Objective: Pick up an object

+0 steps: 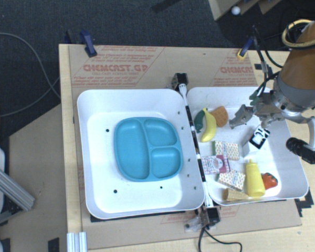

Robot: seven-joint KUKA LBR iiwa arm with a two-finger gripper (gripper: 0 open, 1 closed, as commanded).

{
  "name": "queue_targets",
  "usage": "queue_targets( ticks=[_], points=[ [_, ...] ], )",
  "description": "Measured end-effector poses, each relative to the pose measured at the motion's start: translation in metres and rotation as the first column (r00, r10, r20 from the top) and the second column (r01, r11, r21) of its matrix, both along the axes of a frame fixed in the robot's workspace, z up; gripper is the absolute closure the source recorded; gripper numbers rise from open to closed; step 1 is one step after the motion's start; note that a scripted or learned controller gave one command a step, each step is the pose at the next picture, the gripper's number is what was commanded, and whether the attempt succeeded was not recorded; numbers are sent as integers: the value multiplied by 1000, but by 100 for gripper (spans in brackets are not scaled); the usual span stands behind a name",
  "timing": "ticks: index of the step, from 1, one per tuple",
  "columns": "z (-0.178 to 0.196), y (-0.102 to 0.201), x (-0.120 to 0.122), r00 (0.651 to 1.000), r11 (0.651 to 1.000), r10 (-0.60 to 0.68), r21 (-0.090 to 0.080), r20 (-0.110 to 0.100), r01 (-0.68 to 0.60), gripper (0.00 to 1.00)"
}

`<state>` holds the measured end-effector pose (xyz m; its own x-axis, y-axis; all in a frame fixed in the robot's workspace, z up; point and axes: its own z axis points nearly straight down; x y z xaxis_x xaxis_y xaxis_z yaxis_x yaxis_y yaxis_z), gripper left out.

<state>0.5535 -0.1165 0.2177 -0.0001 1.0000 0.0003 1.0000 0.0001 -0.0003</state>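
Grey tool (253,121) hangs over the right white shallow bin (294,182), grip state unclear, approach step underway; next move likely needs descent onto the yellow plastic banana (208,128) nearby.

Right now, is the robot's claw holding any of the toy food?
Gripper: over the right bin, nothing seen between its fingers; open or shut cannot be told.

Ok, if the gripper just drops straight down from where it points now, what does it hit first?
Probably bare floor of the right bin. The gripper hangs over an open patch, with the patterned packet left of it and the yellow bottle nearer the camera. Depth is unclear from this slant.
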Motion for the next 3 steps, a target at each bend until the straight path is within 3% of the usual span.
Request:
queue_targets(
  ticks=[1,2,3],
  points=[
    [-130,22,46,1000,1000,0,1,-3,0,0],
    [-119,22,47,1000,1000,0,0,1,0,100],
    [-33,100,62,1000,1000,1,0,1,-1,100]
  ],
)
